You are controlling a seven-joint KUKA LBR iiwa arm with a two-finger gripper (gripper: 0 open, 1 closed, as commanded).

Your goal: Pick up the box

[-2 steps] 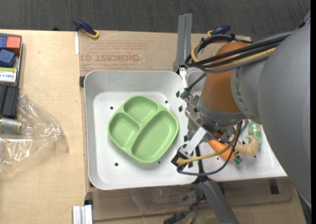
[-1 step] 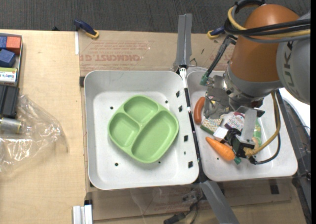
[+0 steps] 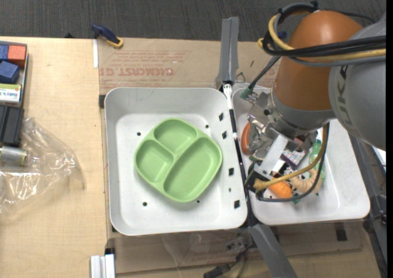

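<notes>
You cannot tell whether your end effector (image 3: 276, 154) is open, and clutter in the shallow white bin (image 3: 353, 197) could foul its grasp.

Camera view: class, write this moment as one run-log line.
arm: over right bin | grasp: cannot tell | left bin: green plate
</notes>
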